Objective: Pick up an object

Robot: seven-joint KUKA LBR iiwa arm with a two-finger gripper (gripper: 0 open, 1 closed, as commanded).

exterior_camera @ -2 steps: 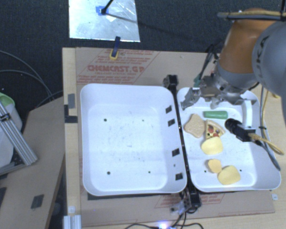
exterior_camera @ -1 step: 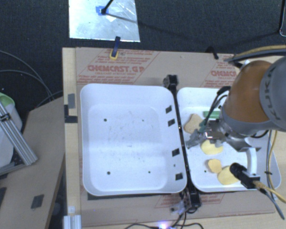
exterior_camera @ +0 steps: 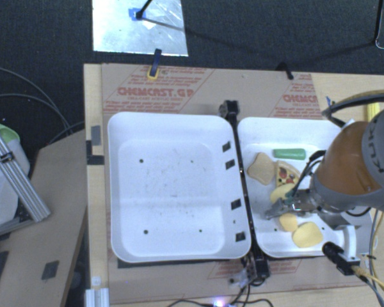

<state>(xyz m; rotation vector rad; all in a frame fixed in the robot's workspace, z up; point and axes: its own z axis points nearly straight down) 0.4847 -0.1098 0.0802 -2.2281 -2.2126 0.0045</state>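
Right now my gripper hangs low in the right bin, with a yellow piece lying just below-right of its tip (whether it's open I cannot tell).

Probably lab: robot arm, bins
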